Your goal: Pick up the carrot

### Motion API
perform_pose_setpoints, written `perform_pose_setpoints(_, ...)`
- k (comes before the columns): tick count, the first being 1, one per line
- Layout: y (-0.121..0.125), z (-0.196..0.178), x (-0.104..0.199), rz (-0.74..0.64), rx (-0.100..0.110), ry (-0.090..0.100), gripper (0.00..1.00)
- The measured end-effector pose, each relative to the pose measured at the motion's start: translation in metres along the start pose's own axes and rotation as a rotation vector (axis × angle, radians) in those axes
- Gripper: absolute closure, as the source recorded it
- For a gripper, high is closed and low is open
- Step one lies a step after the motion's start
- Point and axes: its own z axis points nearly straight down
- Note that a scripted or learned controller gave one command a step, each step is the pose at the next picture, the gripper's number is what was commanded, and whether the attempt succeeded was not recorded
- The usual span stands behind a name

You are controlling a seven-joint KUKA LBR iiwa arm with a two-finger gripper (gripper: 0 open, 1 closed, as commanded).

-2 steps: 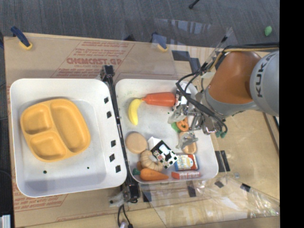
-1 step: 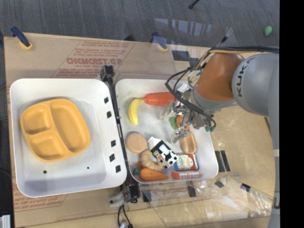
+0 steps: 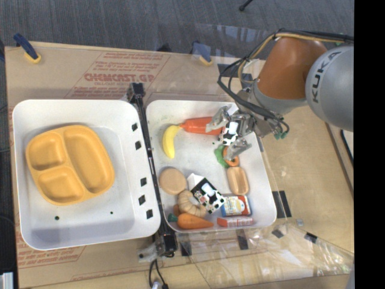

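Observation:
An orange carrot (image 3: 195, 125) with a green top lies at the back of the right bin (image 3: 264, 179), pointing left toward a yellow banana (image 3: 169, 141). My gripper (image 3: 232, 130) hangs low over the bin's back right part, right at the carrot's green end. From here I cannot make out whether it touches the carrot. A second orange carrot (image 3: 194, 222) lies at the bin's front edge, far from the gripper.
The right bin also holds a small green and orange piece (image 3: 227, 155), a hot dog bun (image 3: 237, 180), a round tan cookie (image 3: 172, 180), a black-and-white block (image 3: 207, 196) and a small carton (image 3: 236, 206). A yellow divided tray (image 3: 69, 161) sits in the left bin (image 3: 24, 221).

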Motion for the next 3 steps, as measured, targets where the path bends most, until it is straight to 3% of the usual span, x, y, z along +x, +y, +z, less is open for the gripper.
perform_pose_setpoints(1,0.087,0.059,-0.031,-0.194,-0.006,0.004,0.00)
perform_pose_setpoints(2,-0.014,0.042,-0.033,-0.231,0.002,0.002,0.00)
perform_pose_setpoints(3,-0.001,0.056,0.005,-0.430,0.003,0.000,0.00)
